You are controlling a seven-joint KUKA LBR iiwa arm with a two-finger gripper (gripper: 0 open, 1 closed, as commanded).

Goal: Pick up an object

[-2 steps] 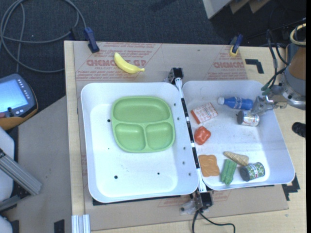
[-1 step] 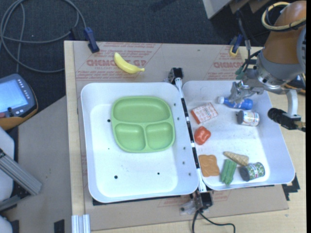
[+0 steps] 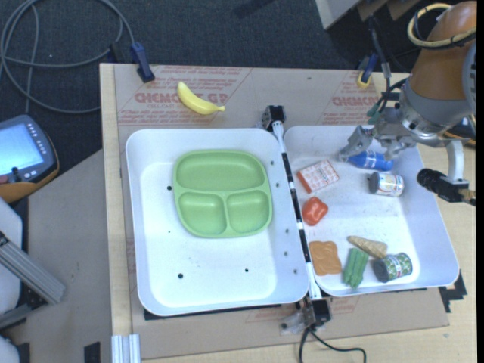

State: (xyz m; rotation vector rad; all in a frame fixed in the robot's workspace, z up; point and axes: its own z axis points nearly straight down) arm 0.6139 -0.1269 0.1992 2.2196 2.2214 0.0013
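Gripper low over right bin, near its far edge, arm coming in from the right. Fingers spread apart, straddling a blue bottle that lies on its side; can't tell if they actually touch or clamp it. Bottle rests on bin floor near the far edge. Just beside it toward the right edge: small can lying down. Red/white box by the bin's left edge, red pepper below it. Near edge of same bin: orange slab, green veg, tan piece, green-label can. Left bin carries a green divided plate, centre-ish. Banana on the bench past left bin's far edge.
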